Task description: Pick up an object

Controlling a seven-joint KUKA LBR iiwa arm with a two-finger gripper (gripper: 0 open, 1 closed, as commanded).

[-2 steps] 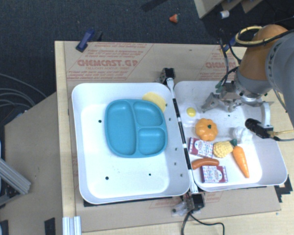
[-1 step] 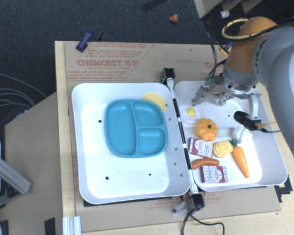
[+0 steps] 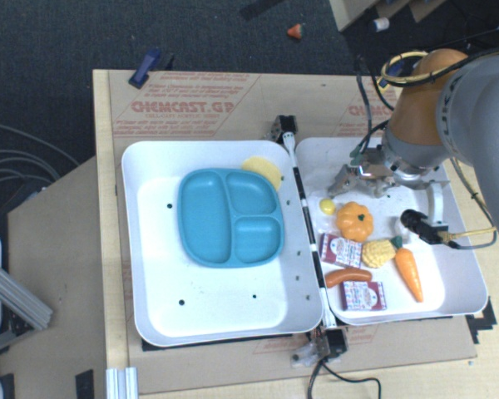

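Dark carpet round the worktop (image 3: pixel 191 98). Gripper (image 3: pixel 368 175) in right bin (image 3: pixel 461 293), can't tell its state tbh; pumpkin (image 3: pixel 354 220) sits just at its 6 o'clock, nearest obj.

Two bins side by side on bench (image 3: pixel 108 248). Left bin (image 3: pixel 150 306): divided tray (image 3: pixel 229 216) in its upper middle, banana (image 3: pixel 264 170) just behind tray's far right corner. Right bin (image 3: pixel 461 293): pumpkin (image 3: pixel 354 220) near centre, small ball (image 3: pixel 326 207) left of it, corn (image 3: pixel 380 253) in front, carrot (image 3: pixel 409 273) right of corn, packet (image 3: pixel 341 250) left of corn, sausage (image 3: pixel 348 276) before that, second packet (image 3: pixel 364 296) nearest front edge. Gripper (image 3: pixel 374 175) over right bin's far part (behind pumpkin).
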